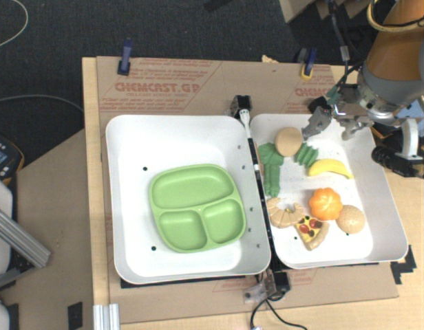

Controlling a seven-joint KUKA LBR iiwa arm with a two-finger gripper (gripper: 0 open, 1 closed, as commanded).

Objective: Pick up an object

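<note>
above the far end of the right bin (387, 236), the gripper (334, 125) hangs with its fingers spread wide and nothing between them, one fingertip just beside a tan bun (288, 142) and a green pepper (307, 154). nearer lie a banana (328, 168), an orange (325, 203), a pizza slice (312, 230) and a round bread roll (350, 218). the left bin (122, 184) holds a green divided plate (196, 206).

Fixed overhead camera, slanted down on both bins (122, 184).
</note>
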